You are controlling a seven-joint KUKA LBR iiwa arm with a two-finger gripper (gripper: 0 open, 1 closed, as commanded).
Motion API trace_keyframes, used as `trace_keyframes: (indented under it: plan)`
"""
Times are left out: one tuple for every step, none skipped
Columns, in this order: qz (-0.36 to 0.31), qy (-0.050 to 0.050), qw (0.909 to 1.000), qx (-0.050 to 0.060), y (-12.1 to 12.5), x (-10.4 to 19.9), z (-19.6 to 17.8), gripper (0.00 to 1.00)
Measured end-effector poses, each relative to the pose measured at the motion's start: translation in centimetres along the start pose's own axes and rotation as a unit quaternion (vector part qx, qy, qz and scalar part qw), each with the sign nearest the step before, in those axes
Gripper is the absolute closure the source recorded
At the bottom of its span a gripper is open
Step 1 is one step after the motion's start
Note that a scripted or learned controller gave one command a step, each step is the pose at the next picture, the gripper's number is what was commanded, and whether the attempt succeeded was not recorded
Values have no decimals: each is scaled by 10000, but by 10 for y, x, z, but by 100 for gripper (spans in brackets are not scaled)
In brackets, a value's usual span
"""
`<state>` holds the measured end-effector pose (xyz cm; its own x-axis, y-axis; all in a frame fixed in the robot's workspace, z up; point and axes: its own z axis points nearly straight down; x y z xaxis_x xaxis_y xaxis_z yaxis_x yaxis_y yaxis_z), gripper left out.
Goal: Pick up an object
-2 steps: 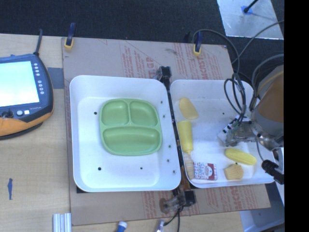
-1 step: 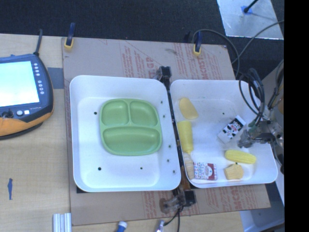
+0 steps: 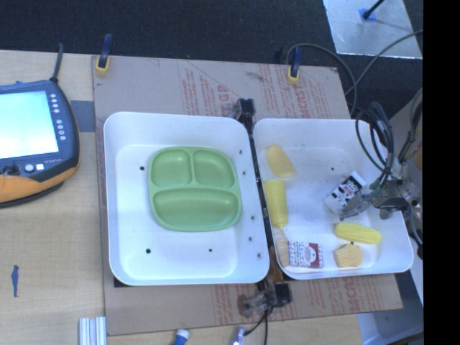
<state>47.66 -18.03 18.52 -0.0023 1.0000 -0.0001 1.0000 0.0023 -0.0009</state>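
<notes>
The right bin (image 3: pixel 309 136) holds several small items. A yellow oval piece (image 3: pixel 280 161) lies at its back left, with a yellow cylinder (image 3: pixel 276 203) just in front of it along the left wall. Along the front wall lie a red and white packet (image 3: pixel 305 254), a yellow wedge (image 3: pixel 348 255) and, just behind the wedge, a yellow corn cob (image 3: pixel 357 233). A small white and black box (image 3: pixel 343 190) lies at the middle right. My gripper (image 3: pixel 364 203) reaches in from the right edge, low over the bin, right beside that box and just above the corn cob.
The left bin (image 3: pixel 122 192) holds a green divided plate (image 3: pixel 193 189). A tablet-like pendant (image 3: pixel 32 139) lies on the bench at far left. Black cables (image 3: pixel 377 131) loop over the right bin's back right corner. Clamps (image 3: pixel 293 70) hold the cardboard behind the bins.
</notes>
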Motion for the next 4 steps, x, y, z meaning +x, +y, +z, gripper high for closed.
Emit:
trace_keyframes:
  plan:
    - [-20, 1, 10000, 18, -1, -19, 94, 0]
    - [-42, -10, 10000, 14, 0, -21, 83, 100]
    - [-29, -5, 10000, 5, 38, 39, 94, 100]
    - [-13, 11, 10000, 2, 92, 129, -7, 100]
